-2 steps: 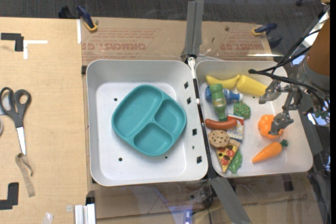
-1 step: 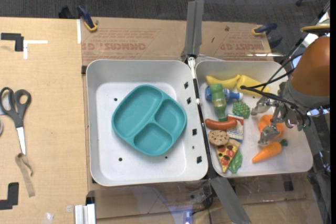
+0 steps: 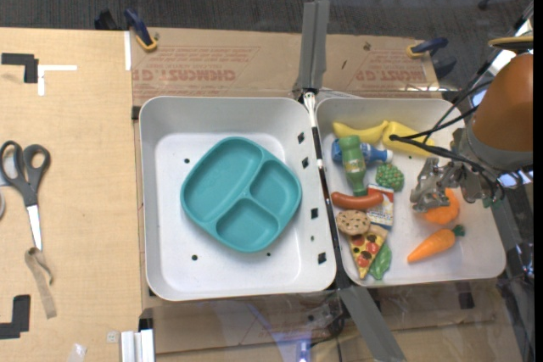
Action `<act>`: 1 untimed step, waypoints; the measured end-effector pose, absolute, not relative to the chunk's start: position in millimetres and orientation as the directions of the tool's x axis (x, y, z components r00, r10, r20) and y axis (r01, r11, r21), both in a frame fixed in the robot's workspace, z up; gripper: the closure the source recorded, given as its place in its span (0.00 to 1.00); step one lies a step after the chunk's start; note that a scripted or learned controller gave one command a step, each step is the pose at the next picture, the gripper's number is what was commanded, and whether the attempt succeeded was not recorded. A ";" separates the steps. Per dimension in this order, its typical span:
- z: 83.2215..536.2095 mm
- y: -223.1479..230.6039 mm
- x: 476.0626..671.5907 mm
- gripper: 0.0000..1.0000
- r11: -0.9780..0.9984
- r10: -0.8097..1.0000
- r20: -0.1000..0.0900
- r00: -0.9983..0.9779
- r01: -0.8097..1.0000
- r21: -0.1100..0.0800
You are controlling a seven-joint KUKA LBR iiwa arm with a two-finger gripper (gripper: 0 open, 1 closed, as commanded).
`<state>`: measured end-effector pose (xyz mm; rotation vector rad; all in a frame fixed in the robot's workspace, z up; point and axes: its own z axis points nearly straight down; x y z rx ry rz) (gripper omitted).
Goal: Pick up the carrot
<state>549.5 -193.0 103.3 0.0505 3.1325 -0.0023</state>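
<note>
- Camera view from above the bench takes in two white bins side by side; the landmark used below is the right bin.
- Carrot: lies in the right bin's near right part, orange body slanting, its green tip pointing up and to the right toward the bin's right wall. It lies free on the bin floor.
- Gripper: hangs over the right bin's right half, just above the carrot in the view, with the grey arm and its orange band reaching in from the right. Whether its jaws are parted or closed cannot be told from this angle.
- A second orange piece sits right at the gripper, touching or overlapping it in the view; whether it is gripped cannot be told.
- Other toy food in the right bin: a banana near the far wall, a sausage at its middle left, a pizza slice near its front left.
- Left of the right bin, the other bin holds a teal divided plate.
</note>
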 end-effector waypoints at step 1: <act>121.5 -221.8 478.7 1.00 0.992 -0.124 -0.003 -0.992 -0.124 0.000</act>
